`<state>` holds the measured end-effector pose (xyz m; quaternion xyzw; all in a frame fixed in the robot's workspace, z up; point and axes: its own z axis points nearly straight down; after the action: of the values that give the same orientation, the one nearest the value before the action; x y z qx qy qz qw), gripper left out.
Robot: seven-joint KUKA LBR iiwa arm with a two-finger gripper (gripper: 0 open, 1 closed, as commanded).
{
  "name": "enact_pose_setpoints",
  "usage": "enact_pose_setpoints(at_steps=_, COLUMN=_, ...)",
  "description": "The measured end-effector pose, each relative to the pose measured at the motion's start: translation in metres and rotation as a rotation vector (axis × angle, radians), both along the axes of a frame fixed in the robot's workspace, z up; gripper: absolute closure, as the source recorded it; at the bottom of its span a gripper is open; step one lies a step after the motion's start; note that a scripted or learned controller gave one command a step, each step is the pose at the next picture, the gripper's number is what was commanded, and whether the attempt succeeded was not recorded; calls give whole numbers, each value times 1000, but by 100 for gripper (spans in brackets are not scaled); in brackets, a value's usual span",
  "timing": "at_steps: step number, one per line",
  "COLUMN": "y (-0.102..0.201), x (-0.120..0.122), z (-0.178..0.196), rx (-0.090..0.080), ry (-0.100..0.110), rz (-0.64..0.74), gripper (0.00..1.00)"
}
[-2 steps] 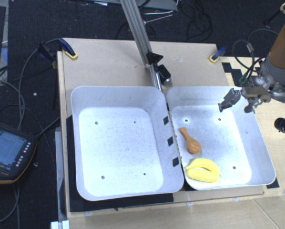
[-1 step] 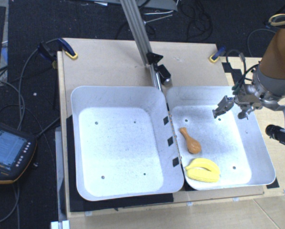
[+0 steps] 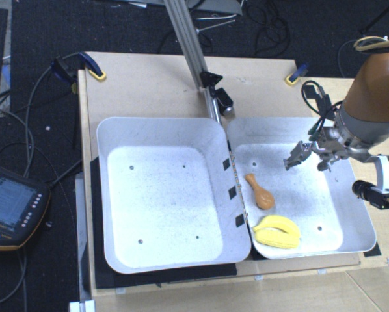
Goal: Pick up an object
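Nearest the camera, at the front edge of the right bin point(image 3: 350, 236), lies a yellow banana-shaped toy point(image 3: 277, 232), curved, close to the bin's front left corner. Just behind it, apart from it by a small gap, a small wooden spoon point(image 3: 259, 192) lies on the bin floor at a slant, its rounded bowl toward the front and its thin handle pointing back and to the left, near the wall shared with the left bin point(image 3: 157, 197). The left bin sits beside it, its white floor speckled with dark dots.

Farther back and to the right, the gripper point(image 3: 309, 156) hangs over the right bin's rear half, above the floor and well apart from both the spoon and the banana. Its fingers stand spread, with nothing between them. Above it the grey wrist leads up to the orange band of the arm point(image 3: 374, 86) at the right edge.

Behind the bins, a slanted aluminium pole point(image 3: 189, 34) rises from the wooden bench point(image 3: 155, 83).
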<state>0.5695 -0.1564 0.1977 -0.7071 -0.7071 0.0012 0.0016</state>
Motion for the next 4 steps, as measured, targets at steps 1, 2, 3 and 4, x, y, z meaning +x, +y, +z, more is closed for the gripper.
enact_pose_setpoints(at_steps=1, y=8, x=-2, z=-45, rx=0, ry=0, rz=0, gripper=0)
enact_pose_setpoints(at_steps=2, y=7, x=-1, z=-33, rx=-1, ry=-5, rz=0, gripper=100)
enact_pose_setpoints(at_steps=3, y=12, x=2, z=28, rx=-1, ry=-9, rz=1, gripper=100)
enact_pose_setpoints(at_steps=4, y=13, x=2, z=21, rx=0, ry=-4, rz=0, gripper=100)
